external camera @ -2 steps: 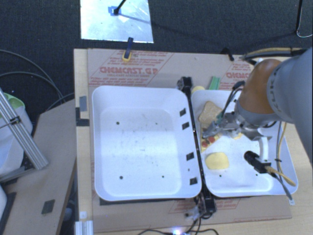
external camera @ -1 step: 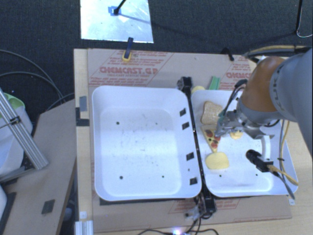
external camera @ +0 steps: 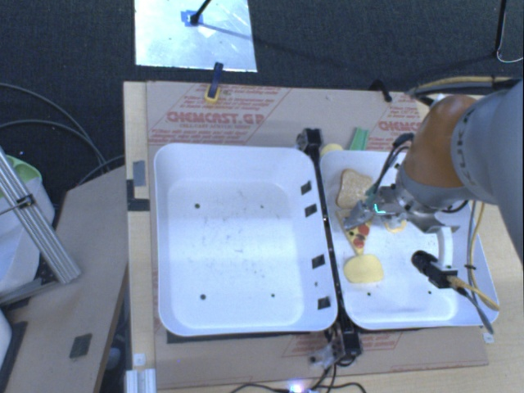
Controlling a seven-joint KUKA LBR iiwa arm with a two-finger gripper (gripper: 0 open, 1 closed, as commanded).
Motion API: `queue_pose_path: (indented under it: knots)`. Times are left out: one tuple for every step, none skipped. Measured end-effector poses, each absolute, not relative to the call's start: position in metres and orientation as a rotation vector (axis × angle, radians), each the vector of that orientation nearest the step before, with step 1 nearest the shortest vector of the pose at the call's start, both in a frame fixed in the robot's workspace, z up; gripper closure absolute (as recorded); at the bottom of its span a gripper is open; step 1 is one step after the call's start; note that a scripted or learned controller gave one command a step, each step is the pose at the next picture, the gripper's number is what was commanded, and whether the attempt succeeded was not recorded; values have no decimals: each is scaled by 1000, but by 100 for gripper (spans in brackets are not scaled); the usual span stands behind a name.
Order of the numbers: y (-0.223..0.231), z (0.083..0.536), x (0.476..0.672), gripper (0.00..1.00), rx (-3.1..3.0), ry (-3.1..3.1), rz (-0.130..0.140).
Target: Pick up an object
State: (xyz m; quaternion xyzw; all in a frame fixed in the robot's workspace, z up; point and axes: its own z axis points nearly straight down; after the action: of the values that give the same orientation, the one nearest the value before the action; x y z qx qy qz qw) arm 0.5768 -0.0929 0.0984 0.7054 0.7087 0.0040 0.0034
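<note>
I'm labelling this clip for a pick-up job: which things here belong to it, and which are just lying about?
Job:
two-finger gripper
tan bread-like slice
yellow chip-like oval piece
small red and yellow piece
right white bin

Lying about:
left white bin
yellow-tipped clamp
green strip

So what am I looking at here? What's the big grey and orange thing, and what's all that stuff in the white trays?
This is one photo from a camera fixed above a workbench, looking down at a slant. The big grey machine with the orange band is a robot arm reaching in from the right. At its tip is a two-finger gripper, its hand for picking things up. Below it sit two shallow white plastic bins, a left bin and a right bin. The right one holds small toy-like items: a tan slice shaped like bread, a pale yellow rounded piece, and a small red and yellow piece. The gripper hangs low over these items, but I cannot tell whether it has hold of anything.
</note>
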Motion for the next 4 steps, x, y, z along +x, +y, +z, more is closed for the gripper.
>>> queue_pose_path:
  knots:
    - [-93,109,578,100,2208,2222,16]
    - [-93,109,578,0,2209,2223,15]
    - [-92,120,578,100,2206,2224,19]
    - [-92,119,578,0,2207,2224,18]
